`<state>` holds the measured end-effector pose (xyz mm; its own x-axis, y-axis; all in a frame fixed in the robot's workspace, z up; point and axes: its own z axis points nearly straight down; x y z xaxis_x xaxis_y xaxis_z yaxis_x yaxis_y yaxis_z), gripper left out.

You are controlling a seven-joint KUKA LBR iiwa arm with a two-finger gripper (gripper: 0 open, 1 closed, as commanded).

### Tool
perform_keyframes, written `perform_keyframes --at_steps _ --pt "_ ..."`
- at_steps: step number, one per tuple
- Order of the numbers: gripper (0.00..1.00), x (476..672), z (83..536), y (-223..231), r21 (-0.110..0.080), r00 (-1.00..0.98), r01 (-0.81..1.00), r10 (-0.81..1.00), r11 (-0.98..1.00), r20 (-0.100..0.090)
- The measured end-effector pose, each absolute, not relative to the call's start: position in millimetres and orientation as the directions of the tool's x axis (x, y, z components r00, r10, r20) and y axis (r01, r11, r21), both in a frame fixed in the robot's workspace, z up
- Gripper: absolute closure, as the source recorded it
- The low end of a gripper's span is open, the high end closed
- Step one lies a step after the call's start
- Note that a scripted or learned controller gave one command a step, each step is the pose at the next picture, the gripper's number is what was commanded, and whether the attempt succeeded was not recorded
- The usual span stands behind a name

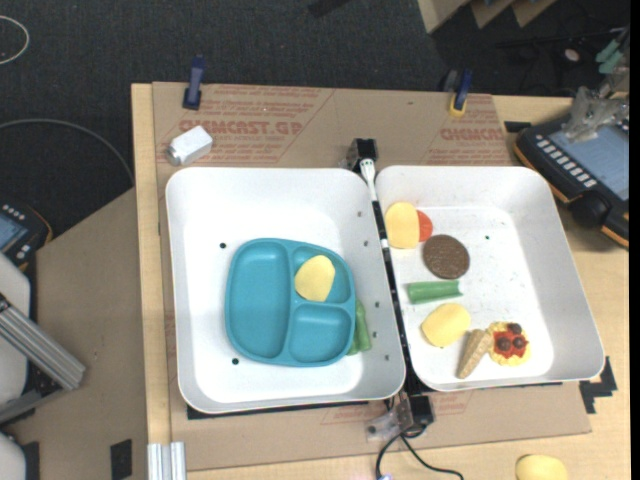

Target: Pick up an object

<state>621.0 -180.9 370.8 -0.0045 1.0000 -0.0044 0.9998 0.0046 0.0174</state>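
The left bin (200,218) holds a teal divided tray (270,308) with a yellow food piece (315,278) lying in its upper right compartment. A thin green piece (361,330) rests against the tray's right edge. Several toy foods lie in the right bin (520,208): a yellow piece (401,225) over a red one (425,225), a brown round patty (446,257), a green bean pod (433,291), a yellow lemon-like piece (445,324), a tan cone (473,353) and a yellow slice with red topping (509,343).
Both bins sit on a cardboard sheet (300,118) held by blue clamps (193,83) at the back. A small white block (190,145) lies on the cardboard at the back left. A tablet-like device (575,163) sits at the far right. A yellow object (540,466) lies at the bottom right.
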Motion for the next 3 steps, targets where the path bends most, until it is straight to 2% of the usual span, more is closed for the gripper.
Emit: perform_keyframes --at_steps 1,2,3 --pt "1.00 626.8 523.8 -137.3 0.023 -0.007 1.000 1.000 0.007 -0.005" --pt "1.00 586.4 390.4 -155.1 -0.014 0.004 1.000 1.000 -0.004 0.003" --pt "1.00 610.2 515.3 -76.7 0.018 -0.010 1.000 1.000 0.010 -0.001"
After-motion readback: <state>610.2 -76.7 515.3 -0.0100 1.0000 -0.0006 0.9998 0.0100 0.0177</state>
